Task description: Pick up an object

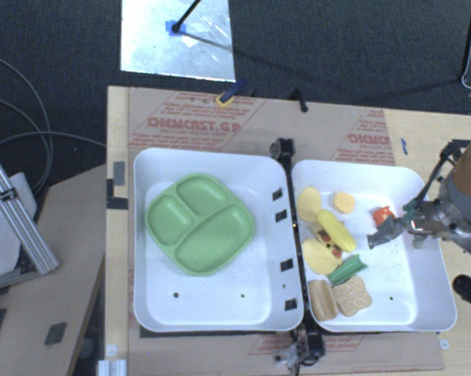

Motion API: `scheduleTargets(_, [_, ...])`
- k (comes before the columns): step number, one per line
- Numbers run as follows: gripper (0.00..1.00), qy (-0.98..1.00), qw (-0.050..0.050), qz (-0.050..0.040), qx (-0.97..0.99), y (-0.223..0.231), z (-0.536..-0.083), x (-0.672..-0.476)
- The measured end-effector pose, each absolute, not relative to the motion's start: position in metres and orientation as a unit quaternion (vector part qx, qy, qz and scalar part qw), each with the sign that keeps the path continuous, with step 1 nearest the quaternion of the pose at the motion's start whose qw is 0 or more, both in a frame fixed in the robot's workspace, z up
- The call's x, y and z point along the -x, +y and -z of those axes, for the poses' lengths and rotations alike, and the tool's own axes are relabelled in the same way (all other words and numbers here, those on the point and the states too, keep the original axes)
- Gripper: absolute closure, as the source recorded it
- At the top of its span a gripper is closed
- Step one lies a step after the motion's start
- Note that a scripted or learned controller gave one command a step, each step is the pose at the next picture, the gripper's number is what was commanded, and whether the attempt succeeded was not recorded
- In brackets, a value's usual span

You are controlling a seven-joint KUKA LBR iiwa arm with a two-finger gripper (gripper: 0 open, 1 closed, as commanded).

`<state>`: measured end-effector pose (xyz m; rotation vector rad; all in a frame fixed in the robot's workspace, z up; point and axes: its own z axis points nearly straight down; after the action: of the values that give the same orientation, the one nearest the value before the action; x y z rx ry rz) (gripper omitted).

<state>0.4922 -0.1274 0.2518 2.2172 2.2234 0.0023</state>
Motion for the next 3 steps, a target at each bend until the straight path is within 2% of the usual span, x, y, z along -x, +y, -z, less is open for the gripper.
scheduleTargets(1, [0.0, 0.711, -0.002, -0.001, -0.703, -0.037, -0.221, -0.487])
scheduleTargets(2, [0.0, 0.709, -0.001, -0.0001, -0.705, -0.029, -0.182, -0.512])
scheduleTargets(3, [1.0, 0.708, 0.001, -0.0014, -0.706, -0.03, -0.195, -0.512])
